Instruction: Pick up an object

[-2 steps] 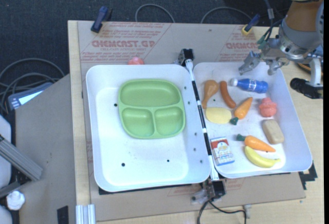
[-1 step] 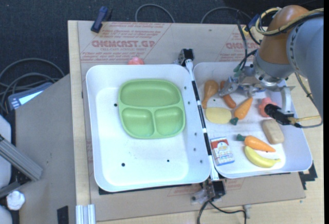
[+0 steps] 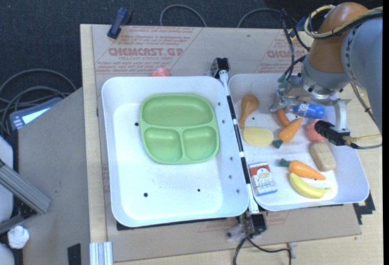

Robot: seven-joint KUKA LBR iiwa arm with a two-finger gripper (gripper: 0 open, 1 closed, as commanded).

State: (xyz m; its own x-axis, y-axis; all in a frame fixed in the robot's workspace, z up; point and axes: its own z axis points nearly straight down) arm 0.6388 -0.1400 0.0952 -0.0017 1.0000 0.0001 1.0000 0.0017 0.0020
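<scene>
Orange plastic carrot [image 3: 290, 130] lies just below my gripper [image 3: 285, 101]; I cannot tell its grip. I read "CHEMCAST GP" on the brown board [image 3: 146, 51].

The brown board [image 3: 182, 51] covering the worktop carries red printing along its far edge. Behind the left bin [image 3: 121, 136], the largest line reads "CHEMCAST G.P", set between smaller red lines too fine to make out. The same red printing appears again near the far right corner of the board, behind the right bin [image 3: 355, 188], but there it is partly covered and cannot be read in full. A small red and white carton [image 3: 263, 178] lies at the near left corner of the right bin; its printing is too small to read.
</scene>
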